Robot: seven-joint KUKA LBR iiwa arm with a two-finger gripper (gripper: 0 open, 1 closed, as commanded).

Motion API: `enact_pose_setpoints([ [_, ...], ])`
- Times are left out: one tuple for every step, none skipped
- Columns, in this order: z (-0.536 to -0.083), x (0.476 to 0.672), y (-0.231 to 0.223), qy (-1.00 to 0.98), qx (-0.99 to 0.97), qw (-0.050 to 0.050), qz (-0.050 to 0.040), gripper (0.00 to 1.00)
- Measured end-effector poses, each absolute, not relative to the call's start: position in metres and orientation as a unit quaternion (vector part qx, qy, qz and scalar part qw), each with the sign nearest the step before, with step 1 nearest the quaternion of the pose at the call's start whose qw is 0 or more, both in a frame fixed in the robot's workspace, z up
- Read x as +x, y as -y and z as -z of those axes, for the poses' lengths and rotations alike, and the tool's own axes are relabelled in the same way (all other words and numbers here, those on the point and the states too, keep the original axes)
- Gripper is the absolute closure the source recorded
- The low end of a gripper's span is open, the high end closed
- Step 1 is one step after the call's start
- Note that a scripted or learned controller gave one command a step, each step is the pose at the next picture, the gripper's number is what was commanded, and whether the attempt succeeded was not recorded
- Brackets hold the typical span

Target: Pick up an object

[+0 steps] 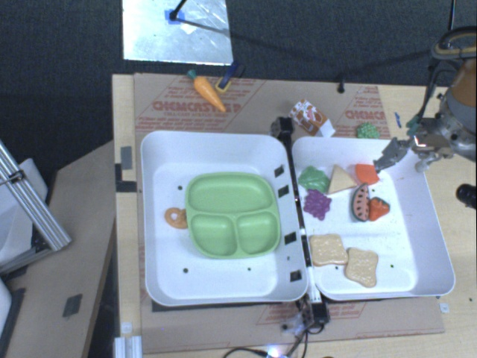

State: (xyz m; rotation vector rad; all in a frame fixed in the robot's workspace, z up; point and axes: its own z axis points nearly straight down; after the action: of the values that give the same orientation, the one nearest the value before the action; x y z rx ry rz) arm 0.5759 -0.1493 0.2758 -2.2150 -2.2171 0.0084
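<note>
My gripper [406,160] hangs over the right bin's [428,222] far right corner, open, with nothing between its fingers. Its left fingertip [387,157] is just right of an orange-red toy piece [366,173]. Beside that piece lie a cheese wedge [341,179] and a green lettuce leaf [313,177]. In front of them are purple grapes [317,203], a watermelon slice [361,202] and a red strawberry [379,209]. Two toast slices [328,249] [362,265] lie near the bin's front.
The left bin [156,162] holds a green divided plate [232,215] and a pretzel [176,218]. Behind the bins lie a carrot [209,93], a patterned snack [307,116] and a green broccoli piece [367,131]. A foil sheet [177,21] is at the back.
</note>
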Motion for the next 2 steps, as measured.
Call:
enact_pose_setpoints([
  [-0.282, 0.578, 0.149, 0.708, -0.706, -0.001, 0.0004, 0.0],
  [-0.24, 0.58, 0.155, 0.708, -0.707, -0.001, 0.0003, 0.0],
])
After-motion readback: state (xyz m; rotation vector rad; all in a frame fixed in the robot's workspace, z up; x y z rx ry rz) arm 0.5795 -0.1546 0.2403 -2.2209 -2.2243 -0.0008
